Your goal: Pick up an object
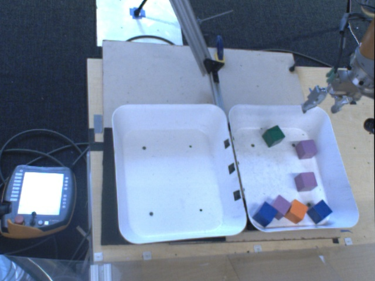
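Right now the objects all lie in the right bin (338, 157): a green cube (273, 136) near its far end, two light purple cubes (305, 148) (305, 181) along the right side, and a cluster at the near wall of a blue cube (265, 213), a purple cube (282, 205), an orange cube (296, 211) and another blue cube (319, 211), packed close or touching. The jaws (326, 98) hang over the bin's far right corner, well apart from every cube; they seem spread with nothing between them, though the view is small there. The left bin (126, 174) sits just beside the right one on the bench (96, 98).
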You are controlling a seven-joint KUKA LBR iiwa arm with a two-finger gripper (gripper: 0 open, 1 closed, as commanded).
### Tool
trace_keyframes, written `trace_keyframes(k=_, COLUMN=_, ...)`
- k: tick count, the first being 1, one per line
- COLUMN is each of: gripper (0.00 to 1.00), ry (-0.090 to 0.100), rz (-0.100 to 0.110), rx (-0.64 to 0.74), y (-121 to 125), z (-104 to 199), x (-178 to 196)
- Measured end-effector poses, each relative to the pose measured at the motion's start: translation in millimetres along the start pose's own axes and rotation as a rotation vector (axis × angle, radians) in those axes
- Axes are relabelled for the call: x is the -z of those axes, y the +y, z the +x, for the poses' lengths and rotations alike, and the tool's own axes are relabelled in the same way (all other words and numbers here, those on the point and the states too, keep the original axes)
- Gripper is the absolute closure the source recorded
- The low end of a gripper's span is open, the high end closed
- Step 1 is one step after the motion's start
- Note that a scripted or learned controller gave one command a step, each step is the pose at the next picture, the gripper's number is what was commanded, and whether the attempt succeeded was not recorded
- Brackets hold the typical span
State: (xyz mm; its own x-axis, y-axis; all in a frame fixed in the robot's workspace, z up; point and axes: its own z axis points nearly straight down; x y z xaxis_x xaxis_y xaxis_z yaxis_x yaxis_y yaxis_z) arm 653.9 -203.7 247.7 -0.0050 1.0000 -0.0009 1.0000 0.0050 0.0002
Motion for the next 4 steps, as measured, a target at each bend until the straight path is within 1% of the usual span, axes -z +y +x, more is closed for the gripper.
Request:
trace_keyframes(k=1, gripper=0.0, ry=0.0, rz=0.001, rx=-0.001, y=-2.5, z=4.0, x=-42.1)
trace_keyframes(k=2, gripper=0.0, ry=0.001, rz=0.003, rx=-0.001, y=-3.0, z=5.0, x=-104.9)
trace_keyframes(k=3, gripper=1.0, ry=-0.001, rz=-0.006, rx=0.001, y=-0.5, z=4.3, x=-88.9)
trace_keyframes(k=4, gripper=1.0, ry=-0.002, rz=-0.009, rx=-0.003, y=-3.7, z=-1.3, x=-25.7)
